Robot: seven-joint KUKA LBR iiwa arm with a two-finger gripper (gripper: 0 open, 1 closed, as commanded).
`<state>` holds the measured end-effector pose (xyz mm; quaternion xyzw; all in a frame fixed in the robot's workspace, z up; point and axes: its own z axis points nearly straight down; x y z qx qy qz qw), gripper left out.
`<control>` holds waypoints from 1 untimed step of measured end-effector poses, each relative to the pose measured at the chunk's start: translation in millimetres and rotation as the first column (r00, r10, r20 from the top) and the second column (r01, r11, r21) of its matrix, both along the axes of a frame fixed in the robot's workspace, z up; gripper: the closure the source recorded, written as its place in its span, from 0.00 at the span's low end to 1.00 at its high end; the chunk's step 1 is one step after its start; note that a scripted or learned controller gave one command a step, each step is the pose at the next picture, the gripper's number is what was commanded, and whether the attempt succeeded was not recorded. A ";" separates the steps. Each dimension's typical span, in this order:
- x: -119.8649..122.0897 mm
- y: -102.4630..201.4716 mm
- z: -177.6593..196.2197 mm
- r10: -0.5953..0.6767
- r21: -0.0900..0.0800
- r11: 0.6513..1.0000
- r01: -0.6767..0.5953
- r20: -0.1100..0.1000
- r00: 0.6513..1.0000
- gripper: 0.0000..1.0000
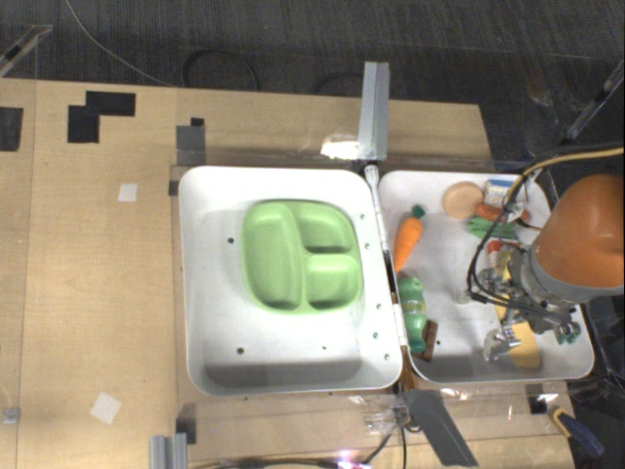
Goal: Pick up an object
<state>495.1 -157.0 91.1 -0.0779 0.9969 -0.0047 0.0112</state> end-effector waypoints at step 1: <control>-2.0 -47.5 7.2 0.062 0.004 0.998 -0.062 -0.014 0.998 0.00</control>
